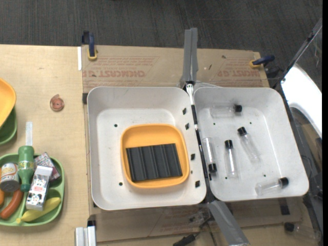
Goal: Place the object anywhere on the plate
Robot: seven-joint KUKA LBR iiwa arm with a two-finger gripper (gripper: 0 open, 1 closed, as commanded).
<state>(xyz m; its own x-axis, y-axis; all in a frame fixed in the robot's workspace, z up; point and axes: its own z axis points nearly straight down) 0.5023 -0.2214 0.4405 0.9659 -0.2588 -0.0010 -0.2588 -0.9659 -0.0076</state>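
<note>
An orange square plate [134, 135] with rounded corners sits in the middle of the left white bin [102, 111]. A black ribbed rectangular object [154, 162] lies flat on the plate, covering most of its inner surface. In the right white bin [274, 106] lie several clear vials with black caps, among them one near the back [225, 110], one by the left wall [209, 152] and one at the front right [269, 186].
A green tray of toy food [54, 206] and a yellow bowl [6, 106] sit on the wooden table at the left. Clamps [90, 49] hold the cardboard sheet under the bins. White and grey machine parts [307, 99] stand at the right edge.
</note>
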